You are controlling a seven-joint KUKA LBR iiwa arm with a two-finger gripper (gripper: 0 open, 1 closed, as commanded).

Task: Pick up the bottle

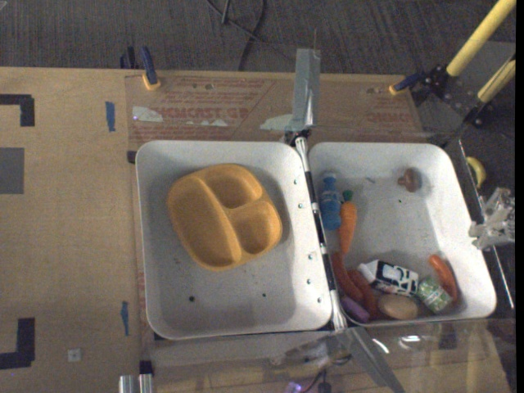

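Note:
The bottle (330,201) is small and blue with a paler cap end. It lies lengthwise against the left wall of the right bin (426,158), in that bin's upper left part. An orange carrot (348,223) lies right beside it, touching or nearly touching its right side. Nothing covers the bottle from above.
Along the right bin's front lie red sausages (347,280), a purple piece (354,308), a white carton (391,277), a tan lump (399,307), a green can (434,295) and an orange piece (443,272). A brown lump (408,178) sits at the back. The left bin (155,244) holds a yellow divided plate (225,215). A white fixture (491,223) sits at the right rim.

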